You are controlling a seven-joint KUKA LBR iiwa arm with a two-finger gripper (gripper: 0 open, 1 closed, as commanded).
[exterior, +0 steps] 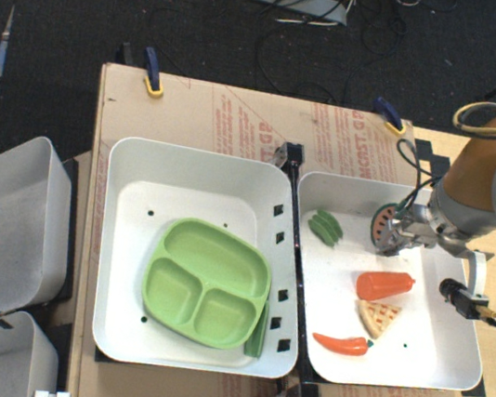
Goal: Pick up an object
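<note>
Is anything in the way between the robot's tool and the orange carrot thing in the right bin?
Nothing visible is in the way. The tool sits over the back of the right bin, and the orange carrot lies just in front of it on bare white floor. The waffle piece and the chili pepper lie beyond the carrot, the green pod off to the side.

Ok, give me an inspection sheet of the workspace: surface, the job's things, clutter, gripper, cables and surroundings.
Surface: cardboard-covered bench bearing left white bin and right white bin.
Job's things: in the right bin, green ridged toy, orange-red carrot-shaped toy, tan waffle wedge, red chili pepper toy.
Clutter: green three-compartment tray in the left bin.
Gripper: two-finger gripper at the right bin's far side, holding nothing seen.
Cables: yellow cable loop on the arm; dark cables on the floor.
Surroundings: spare white bins at left.
</note>
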